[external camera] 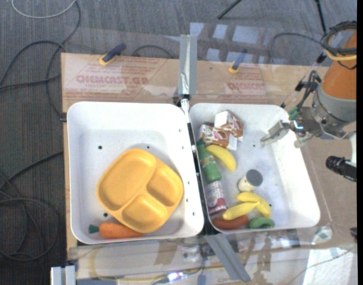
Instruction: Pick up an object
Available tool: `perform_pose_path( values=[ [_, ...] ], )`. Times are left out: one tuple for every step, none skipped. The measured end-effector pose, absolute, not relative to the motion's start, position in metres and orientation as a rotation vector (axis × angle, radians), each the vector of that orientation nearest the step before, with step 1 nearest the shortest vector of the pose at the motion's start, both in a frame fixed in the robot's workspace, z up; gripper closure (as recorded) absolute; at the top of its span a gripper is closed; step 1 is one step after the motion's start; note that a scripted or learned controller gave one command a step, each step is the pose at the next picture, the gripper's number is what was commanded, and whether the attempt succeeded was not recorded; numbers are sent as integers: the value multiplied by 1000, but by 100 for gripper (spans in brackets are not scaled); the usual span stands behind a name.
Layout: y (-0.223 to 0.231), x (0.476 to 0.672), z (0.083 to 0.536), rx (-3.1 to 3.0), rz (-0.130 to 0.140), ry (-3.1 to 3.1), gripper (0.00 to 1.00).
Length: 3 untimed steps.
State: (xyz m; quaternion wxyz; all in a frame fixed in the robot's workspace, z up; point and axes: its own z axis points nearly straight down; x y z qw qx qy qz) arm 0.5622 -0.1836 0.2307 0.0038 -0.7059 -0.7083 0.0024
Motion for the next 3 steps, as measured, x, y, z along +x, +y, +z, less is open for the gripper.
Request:
perform_pose_path(
  values=[
    [-208, 577, 106, -2425, 1, -1983, 0],
    [-190, 591, 88, -2463, -1, -1957, 0],
    [-189, 592, 95, -2459, 2, -1960, 100]
  ],
)
